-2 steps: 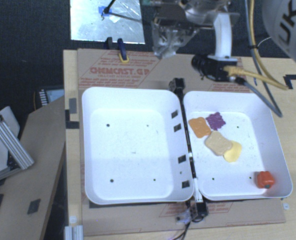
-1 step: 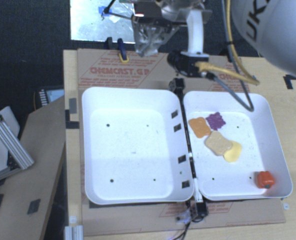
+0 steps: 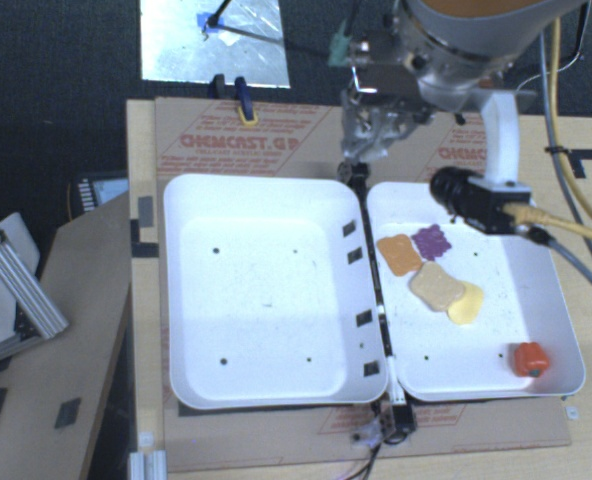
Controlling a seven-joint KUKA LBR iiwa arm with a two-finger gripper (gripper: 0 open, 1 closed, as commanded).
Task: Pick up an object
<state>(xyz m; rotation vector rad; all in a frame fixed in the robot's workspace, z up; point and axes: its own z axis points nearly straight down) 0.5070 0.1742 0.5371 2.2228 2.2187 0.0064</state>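
Camera view, slanting down: two shallow white plastic bins side by side on a brown cardboard-covered bench. Right bin (image 3: pixel 551 298) holds five small objects: flat orange piece (image 3: pixel 399 254), knobbly purple cluster (image 3: pixel 432 240), tan slice (image 3: pixel 435 288), pale yellow disc (image 3: pixel 466 305), red-orange block (image 3: pixel 529 359). Left bin (image 3: pixel 191 268). Gripper (image 3: pixel 374 133) hangs above the bins' far edge.

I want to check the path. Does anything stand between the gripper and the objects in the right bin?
Nothing visible does. The gripper is above the bins' far edge; the objects, nearest the orange piece, lie uncovered.
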